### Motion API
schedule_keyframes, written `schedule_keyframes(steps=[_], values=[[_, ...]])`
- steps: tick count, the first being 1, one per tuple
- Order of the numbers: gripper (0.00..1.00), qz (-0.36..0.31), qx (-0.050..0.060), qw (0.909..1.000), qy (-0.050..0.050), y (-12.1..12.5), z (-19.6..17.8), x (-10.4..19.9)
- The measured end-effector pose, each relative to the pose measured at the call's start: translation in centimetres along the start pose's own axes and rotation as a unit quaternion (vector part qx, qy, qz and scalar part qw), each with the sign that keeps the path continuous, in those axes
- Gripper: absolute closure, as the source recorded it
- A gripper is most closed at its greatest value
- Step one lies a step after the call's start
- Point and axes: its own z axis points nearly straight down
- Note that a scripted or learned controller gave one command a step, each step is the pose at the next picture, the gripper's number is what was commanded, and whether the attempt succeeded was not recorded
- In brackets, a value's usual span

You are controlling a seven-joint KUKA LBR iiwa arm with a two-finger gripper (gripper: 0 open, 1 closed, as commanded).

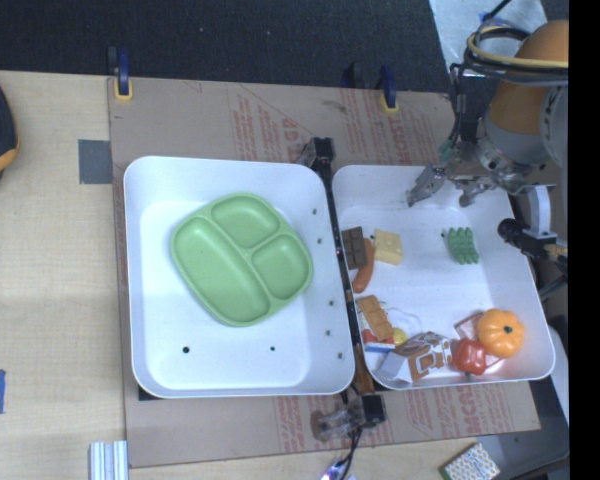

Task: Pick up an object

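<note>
- Green ridged piece (461, 245): lies in the right bin (420, 288), toward its right edge, clear of the other items.
- Gripper (448, 186): hovers over the right bin's far edge, fingers spread wide, holding nothing.
- Key relation: green ridged piece sits near the gripper, just toward the bin's near edge from it; long axis runs roughly far edge to near edge.
- Orange pumpkin (500, 332), yellow block (386, 247): further off.
- Green divided plate (242, 258): left bin (150, 348).

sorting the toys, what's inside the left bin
Inside the left bin lies a green divided plate, with nothing on top of it. The bin floor beneath the plate is covered, so anything under it cannot be seen.
</note>
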Motion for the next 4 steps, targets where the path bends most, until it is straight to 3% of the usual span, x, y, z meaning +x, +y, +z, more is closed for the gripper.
schedule_keyframes(steps=[1, 2, 3, 4], values=[[0.00, -0.001, 0.005, 1.0000, 0.001, -0.3, 1.9, 8.1], [0.00, 0.003, 0.005, 1.0000, -0.001, -4.5, 4.6, 7.7], [0.00, 0.002, 0.002, 1.0000, 0.000, -0.2, 4.5, 7.8], [0.00, 0.005, 0.010, 0.9999, 0.002, -19.2, 4.6, 6.6]])
